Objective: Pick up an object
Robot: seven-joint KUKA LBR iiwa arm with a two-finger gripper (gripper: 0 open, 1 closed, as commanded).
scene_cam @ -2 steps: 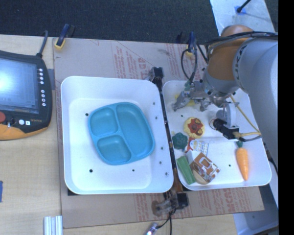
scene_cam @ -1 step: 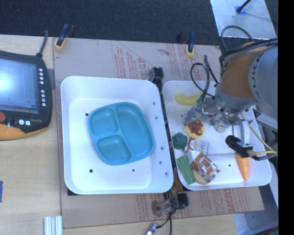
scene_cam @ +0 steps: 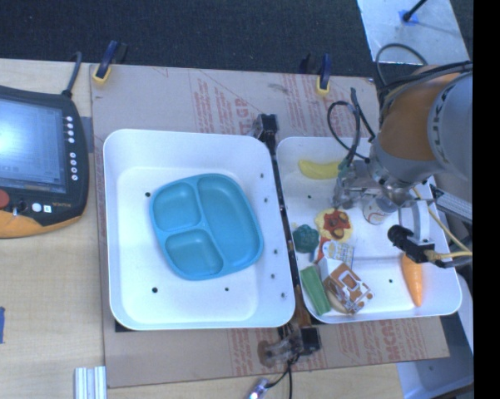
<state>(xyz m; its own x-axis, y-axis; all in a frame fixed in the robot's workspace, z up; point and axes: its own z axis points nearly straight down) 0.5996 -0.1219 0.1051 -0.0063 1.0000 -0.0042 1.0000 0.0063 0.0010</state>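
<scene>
From the overhead camera, the arm (scene_cam: 420, 131) reaches in from the right and its pincer (scene_cam: 368, 194) hangs low over the far part of the right bin (scene_cam: 449, 306); whether it is open or closed, I cannot tell. Candidates lie all around: a yellow banana (scene_cam: 318, 169) just to its left, a red and yellow toy (scene_cam: 334, 223) just nearer, then a teal lump (scene_cam: 305, 238), a green block (scene_cam: 314, 288), a printed carton (scene_cam: 348, 288) and an orange carrot (scene_cam: 413, 281). The risk, I'd say: things crowd close, so a descent could nudge a neighbour or close on nothing. The left bin (scene_cam: 125, 223) holds a blue divided plate (scene_cam: 205, 225). Both bins sit on cardboard over the wooden desk (scene_cam: 33, 306), a control pendant (scene_cam: 29, 160) at far left, dark floor beyond.
</scene>
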